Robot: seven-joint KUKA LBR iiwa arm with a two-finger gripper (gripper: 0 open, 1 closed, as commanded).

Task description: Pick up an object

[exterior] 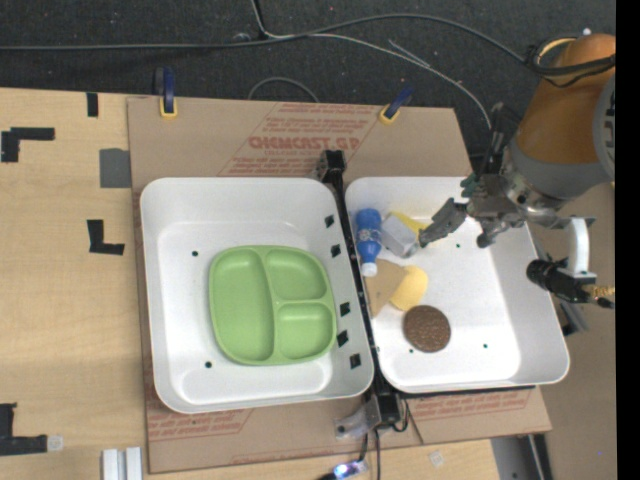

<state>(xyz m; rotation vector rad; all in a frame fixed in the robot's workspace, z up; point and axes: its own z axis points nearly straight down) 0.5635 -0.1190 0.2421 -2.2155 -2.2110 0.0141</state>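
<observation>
1. My gripper [462, 226] hangs over the upper part of the right bin [520, 313], its fingers spread apart with nothing between them.
2. Just left of it lie a grey block [399, 236] and a blue bottle [368, 238] against the bin's left wall.
3. Below those sit a yellow piece [409, 288] and a brown disc [427, 328].
4. The left bin [175, 268] bears a green divided plate [271, 303].

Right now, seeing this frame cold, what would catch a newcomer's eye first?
Probably the green divided plate, lying alone in the left bin. Next, the grey and orange arm reaching in from the right, its gripper above the right bin, where a blue bottle, a yellow piece and a brown disc cluster near the divider.
</observation>
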